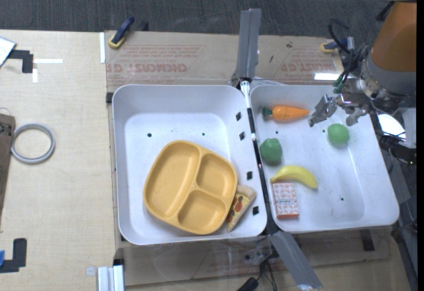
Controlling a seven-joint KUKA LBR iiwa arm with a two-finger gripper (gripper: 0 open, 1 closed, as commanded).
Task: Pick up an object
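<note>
White plastic, two shallow bins side by side on my counter [59, 217]: the left bin [132, 111] and the right bin [371, 207], split by a grey divider bar [249, 44].

I take the orange carrot [289, 113] as my landmark; it lies near the far wall of the right bin. Just right of it hangs the gripper [336, 111], its jaws spread apart with nothing between them, on the grey arm [397, 44] with its orange band coming in from the right. Right of the carrot and a little nearer me, a small light-green ball [338, 134] lies on the bin floor just below the gripper; I cannot tell if a fingertip touches it. Nearer me and slightly left of the carrot is a darker green round fruit [270, 150], close to the bin's left wall. Nearer still, below the carrot, a yellow banana [295, 176] lies with a small red-and-white carton [285, 201] just beside it on the near side.

Well left of the carrot, in the left bin, a yellow divided plate [190, 187] rests flat, with a pizza slice [242, 207] tucked against its right edge. Far left of the carrot, on the bare counter, lies a roll of tape [30, 143].
</note>
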